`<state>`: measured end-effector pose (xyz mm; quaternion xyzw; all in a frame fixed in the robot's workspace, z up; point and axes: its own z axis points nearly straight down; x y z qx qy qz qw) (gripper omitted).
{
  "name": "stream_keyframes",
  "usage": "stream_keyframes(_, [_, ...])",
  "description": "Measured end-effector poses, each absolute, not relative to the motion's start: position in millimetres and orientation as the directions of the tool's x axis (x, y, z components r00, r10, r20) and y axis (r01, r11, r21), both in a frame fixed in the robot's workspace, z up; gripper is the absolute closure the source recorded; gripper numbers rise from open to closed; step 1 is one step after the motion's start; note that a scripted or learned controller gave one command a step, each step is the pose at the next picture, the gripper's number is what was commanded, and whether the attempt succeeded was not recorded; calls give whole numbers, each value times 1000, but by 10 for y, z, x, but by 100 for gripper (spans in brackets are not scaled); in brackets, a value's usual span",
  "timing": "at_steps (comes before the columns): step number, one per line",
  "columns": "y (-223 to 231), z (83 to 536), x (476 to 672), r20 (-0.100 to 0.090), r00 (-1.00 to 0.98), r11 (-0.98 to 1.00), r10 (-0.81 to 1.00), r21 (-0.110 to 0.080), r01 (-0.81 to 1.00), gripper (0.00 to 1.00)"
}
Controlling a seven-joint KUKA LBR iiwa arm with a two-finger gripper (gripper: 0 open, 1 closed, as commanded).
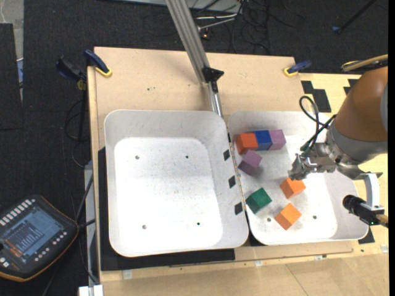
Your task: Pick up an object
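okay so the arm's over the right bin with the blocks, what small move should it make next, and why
Probably a short, straight descent. The two-finger gripper sits just above the upper-left edge of an orange wooden cube in the right white bin, and nothing shows between its fingers. The cube lies apart from the other orange cube and the green cube, so it looks like the easiest target.

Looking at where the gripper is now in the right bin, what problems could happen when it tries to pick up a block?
The gripper sits just above one orange block, off its centre, so it may push the block rather than grasp it. A second orange block lies close below and could be knocked. The block also lies turned at an angle, so the fingers may slip off it.
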<state>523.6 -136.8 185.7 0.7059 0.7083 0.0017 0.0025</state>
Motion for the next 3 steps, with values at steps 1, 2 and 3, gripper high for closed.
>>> stream_keyframes(1, [-1327, 2316, 5316, -2, -4, 4, 1000, 6, 1000, 100])
stream_keyframes(2, [-1328, 2622, 5330, -2, -3, 3, 1000, 5, 1000, 100])
stream_keyframes(3, [-872, 2640, 5409, 1, -8, 8, 1000, 2, 1000, 100])
